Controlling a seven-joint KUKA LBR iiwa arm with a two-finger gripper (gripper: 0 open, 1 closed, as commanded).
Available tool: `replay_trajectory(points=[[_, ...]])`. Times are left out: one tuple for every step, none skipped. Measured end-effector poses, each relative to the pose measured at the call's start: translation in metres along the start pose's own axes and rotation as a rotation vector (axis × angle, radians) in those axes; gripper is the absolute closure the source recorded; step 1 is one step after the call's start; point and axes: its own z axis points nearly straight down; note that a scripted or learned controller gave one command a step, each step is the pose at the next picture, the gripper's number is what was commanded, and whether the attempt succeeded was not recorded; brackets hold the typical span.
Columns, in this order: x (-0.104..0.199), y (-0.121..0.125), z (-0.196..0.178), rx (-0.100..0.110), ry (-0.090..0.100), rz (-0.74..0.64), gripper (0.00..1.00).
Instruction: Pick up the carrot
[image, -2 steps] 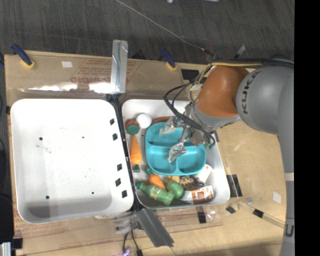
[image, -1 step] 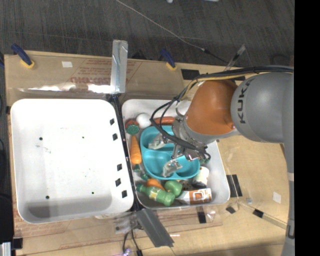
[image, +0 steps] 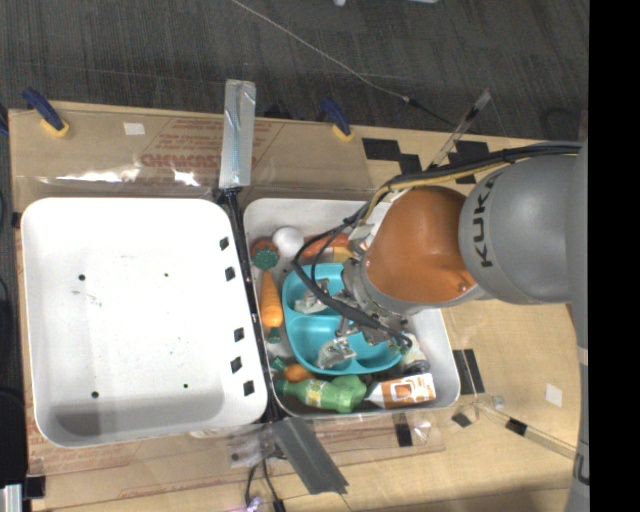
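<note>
1. The carrot lies in the right bin, along its left wall, just beside the left edge of a teal bowl-like container. It is lengthwise up and down the view and rests on the bin floor — not lifted.

2. The arm reaches in from the right, its orange band hanging over the middle of the right bin. The pincer sits low over the teal container, to the right of the carrot and apart from it.

3. I cannot tell how far the pincer is open; the wrist and cables hide most of it, and what shows is a tangle of grey metal. Nothing orange appears between its tips, so I judge that it has no hold of the carrot.

4. Around the carrot are other things: a white ball and a dark green round piece above it, a green item and a white-and-orange packet at the bin's lower edge.

5. The left bin on the tabletop is bare but for small dark specks.

6. Judged from this, the task is in an early stage — the approach to the bin is made, but aligning over the carrot, closing on it and lifting are all left.
</note>
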Motion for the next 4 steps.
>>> replay_trajectory(points=[[-0.041,-0.009,0.010,-0.018,0.050,-0.264,0.00],[-0.057,-0.007,0.013,-0.022,0.051,-0.260,0.00],[0.000,0.003,0.001,-0.010,0.004,-0.297,0.00],[-0.039,-0.059,0.017,-0.037,0.052,-0.194,0.00]])
